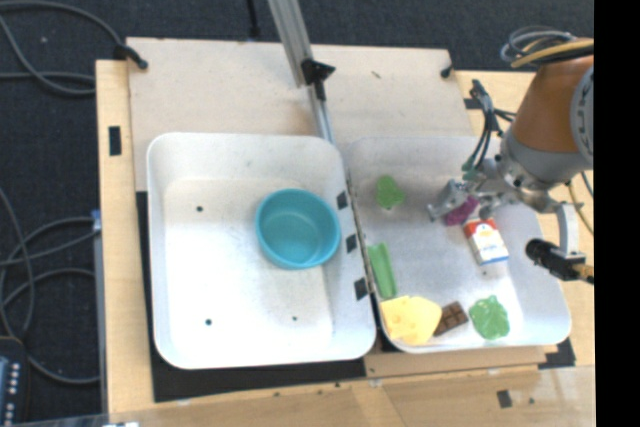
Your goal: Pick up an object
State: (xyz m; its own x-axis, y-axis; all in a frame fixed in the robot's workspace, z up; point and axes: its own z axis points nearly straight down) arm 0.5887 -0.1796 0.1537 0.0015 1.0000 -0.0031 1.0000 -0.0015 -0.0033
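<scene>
We are viewing the grey arm with the orange band (553, 110) reaching down into the right-hand shallow white bin (545, 315), its end effector (462, 205) hanging low over the bin floor at a small purple object (461, 210). The wrist is pointing down and towards the bin's middle. We are judging the pick as not yet done: the purple piece is lying directly at the fingertips and appears to be resting on the floor, and we cannot tell whether the fingers are spread or pressed together. Just beside the end effector, on the arm's side, a small white-and-red carton (486, 241) is lying. Further off, a pale green lump (389, 192), a long green stick (381, 267), a yellow wedge (410, 319), a brown block (453, 317) and a green leafy piece (489, 316) are waiting untouched. Well apart, in the other white bin (180, 315), a round blue bowl (297, 228) is sitting.
</scene>
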